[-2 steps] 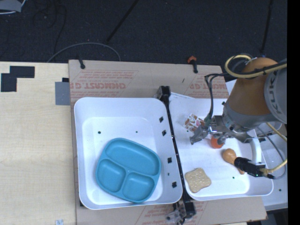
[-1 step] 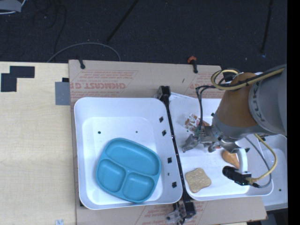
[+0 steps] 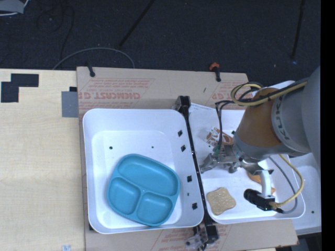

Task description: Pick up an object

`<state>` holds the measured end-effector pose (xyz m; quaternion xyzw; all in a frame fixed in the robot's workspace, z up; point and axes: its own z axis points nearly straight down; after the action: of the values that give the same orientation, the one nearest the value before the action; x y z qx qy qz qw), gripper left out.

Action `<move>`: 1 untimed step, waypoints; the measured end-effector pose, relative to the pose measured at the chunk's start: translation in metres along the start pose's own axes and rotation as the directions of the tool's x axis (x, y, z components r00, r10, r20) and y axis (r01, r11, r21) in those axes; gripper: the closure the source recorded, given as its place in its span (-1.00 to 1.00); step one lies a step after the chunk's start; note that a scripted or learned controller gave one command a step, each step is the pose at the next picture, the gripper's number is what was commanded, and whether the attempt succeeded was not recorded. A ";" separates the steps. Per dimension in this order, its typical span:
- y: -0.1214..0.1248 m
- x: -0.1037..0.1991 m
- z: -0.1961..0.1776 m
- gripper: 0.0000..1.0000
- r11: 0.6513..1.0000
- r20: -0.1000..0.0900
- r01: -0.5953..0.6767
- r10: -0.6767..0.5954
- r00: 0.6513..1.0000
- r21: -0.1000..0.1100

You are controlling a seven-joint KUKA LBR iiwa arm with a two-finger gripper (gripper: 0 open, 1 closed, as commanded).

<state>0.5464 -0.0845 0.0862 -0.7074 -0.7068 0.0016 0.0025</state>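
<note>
Tan toast-like piece (image 3: 220, 200) lies flat at six o'clock in the right bin (image 3: 235, 187), toward five o'clock from my pincer (image 3: 208, 162), whose spread I cannot tell, so I should centre above it and descend straight, clear of the wall.

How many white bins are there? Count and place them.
2. The left bin holds a blue divided plate; the right bin lies partly under the arm.

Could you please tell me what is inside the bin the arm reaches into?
A tan toast-like piece lies near the bin's front, a small brown item near its back, something orange partly under the arm, which hides much of the floor.
</note>
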 end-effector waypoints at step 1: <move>0.000 -0.002 -0.012 1.00 1.000 0.000 -0.006 0.006 1.000 -0.001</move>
<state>0.5465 -0.0860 0.0977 -0.7096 -0.7046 0.0014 0.0023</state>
